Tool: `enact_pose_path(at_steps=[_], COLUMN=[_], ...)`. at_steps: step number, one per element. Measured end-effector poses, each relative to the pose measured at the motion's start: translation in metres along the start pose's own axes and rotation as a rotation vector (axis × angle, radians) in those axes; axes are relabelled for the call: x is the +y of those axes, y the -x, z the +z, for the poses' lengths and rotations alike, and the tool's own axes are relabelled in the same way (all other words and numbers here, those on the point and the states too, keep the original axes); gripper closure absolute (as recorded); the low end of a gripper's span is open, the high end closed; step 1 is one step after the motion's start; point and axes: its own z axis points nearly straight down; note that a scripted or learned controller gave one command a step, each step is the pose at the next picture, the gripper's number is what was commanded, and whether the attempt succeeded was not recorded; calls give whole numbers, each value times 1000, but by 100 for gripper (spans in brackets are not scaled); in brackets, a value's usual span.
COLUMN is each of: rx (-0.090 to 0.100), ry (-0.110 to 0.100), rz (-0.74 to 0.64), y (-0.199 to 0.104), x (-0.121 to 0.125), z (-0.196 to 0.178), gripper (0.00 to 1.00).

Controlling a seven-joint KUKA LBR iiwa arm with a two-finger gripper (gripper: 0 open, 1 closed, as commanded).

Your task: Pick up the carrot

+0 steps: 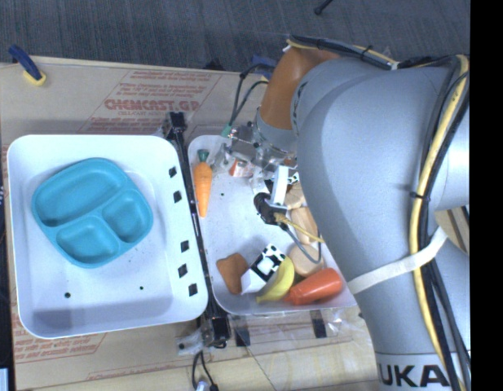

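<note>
The carrot (203,189) is orange with a small green top. It lies lengthwise along the left wall of the right bin (235,218), in its far half, green end pointing away. My gripper (237,155) hangs over the far end of the same bin, just right of the carrot's green top and a short gap from it. Nothing is seen between the gripper and the carrot. The grey arm covers the right side of this bin.
At the near end of the right bin lie a brown piece (231,271), a yellow banana (278,283), a red-orange piece (317,286) and a black-and-white block (271,260). The left bin (39,300) holds a blue divided plate (92,210).
</note>
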Motion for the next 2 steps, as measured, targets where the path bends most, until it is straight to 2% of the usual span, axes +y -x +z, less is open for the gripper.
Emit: enact_pose_path(at_steps=[1,2], rx=[0,3], ry=[-1,0], rz=[261,469], y=[0,-11], x=[0,-121], z=[0,-102], gripper=[0,0])
